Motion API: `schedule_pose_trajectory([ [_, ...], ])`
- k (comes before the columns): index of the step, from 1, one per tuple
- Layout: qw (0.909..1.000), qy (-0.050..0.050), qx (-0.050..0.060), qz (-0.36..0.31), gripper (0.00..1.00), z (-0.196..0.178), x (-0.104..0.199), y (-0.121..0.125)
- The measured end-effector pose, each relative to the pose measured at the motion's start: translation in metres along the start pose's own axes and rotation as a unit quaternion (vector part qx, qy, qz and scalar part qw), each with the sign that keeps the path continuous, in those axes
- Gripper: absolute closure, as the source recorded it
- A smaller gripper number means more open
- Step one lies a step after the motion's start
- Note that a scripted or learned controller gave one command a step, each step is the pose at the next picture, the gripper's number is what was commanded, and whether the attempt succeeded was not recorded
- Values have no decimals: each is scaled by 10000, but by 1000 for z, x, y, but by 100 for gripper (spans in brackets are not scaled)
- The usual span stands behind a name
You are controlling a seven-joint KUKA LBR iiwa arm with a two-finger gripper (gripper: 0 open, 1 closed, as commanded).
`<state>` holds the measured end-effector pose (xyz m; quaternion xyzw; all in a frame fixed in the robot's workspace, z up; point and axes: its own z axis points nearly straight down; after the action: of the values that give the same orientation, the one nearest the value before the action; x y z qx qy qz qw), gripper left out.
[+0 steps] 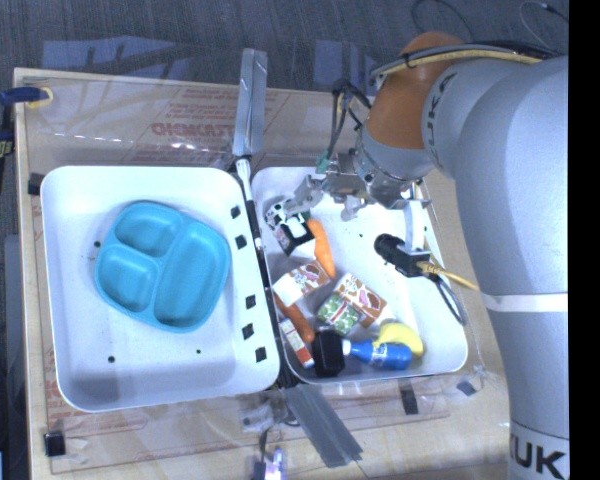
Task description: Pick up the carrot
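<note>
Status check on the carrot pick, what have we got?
Gripper low in right bin, over its far-left corner; finger state unclear. Carrot lying loose just below it, not held. Cartons and a bottle crowd its near end.

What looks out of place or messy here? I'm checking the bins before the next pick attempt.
Nothing is spilled or broken. The right bin is crowded: the carrot lies among piled packages, while the left bin holds a blue divided plate.

Grey arm reaching in from right, tool lowered, leftward
</note>
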<state>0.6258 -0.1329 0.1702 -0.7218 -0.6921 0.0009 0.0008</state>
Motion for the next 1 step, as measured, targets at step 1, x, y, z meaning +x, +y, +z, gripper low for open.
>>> schedule_pose_trajectory([
  [1, 9997, 0, -90, -210, 0, 59, -42, -16],
])
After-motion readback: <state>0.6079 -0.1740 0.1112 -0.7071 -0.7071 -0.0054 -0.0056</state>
